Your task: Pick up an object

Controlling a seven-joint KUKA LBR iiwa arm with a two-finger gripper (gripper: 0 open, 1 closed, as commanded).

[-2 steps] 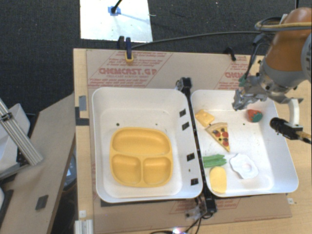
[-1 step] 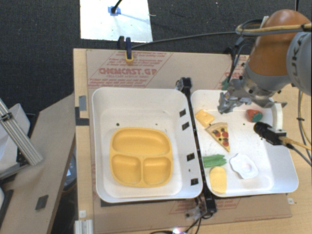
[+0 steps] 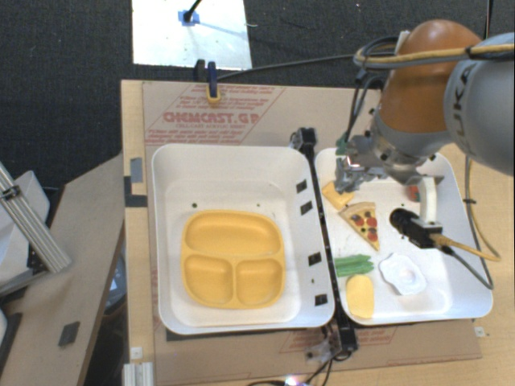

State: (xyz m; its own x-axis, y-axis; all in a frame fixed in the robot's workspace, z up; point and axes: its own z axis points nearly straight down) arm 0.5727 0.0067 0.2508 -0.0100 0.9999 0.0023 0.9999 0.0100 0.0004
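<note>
Dark carpet runs behind the surface (image 3: 133,215), which is topped with a sheet of printed cardboard, and the two white bins sit on it side by side. The left bin (image 3: 233,175) holds a yellow divided plate (image 3: 233,257) and nothing I need. The right bin (image 3: 452,289) has the pickings: a yellow cheese wedge (image 3: 333,195) near its upper left corner, a pizza slice (image 3: 364,220) just beside it, a green pod (image 3: 354,264) lower down, a pale yellow piece (image 3: 360,296) by the bottom rim, a white egg-like piece (image 3: 402,274), and something small and red (image 3: 413,191) half hidden under my wrist.

My claw (image 3: 348,174) hangs low over the upper left of the right bin, just above the cheese wedge and close to the wall between the bins. From this slanted view I cannot tell how far open it is, and I see nothing gripped in it. Every toy looks to be lying flat on the bin floor.

By my reckoning the task is only at the approach. I am placed over a likely target, the wedge, but no grasp is made and nothing is lifted. What is left is the main part: get down around one piece, close on it, and raise it clear of the bin. The wedge lies near the wall, so I judge the room for that to be tight.
</note>
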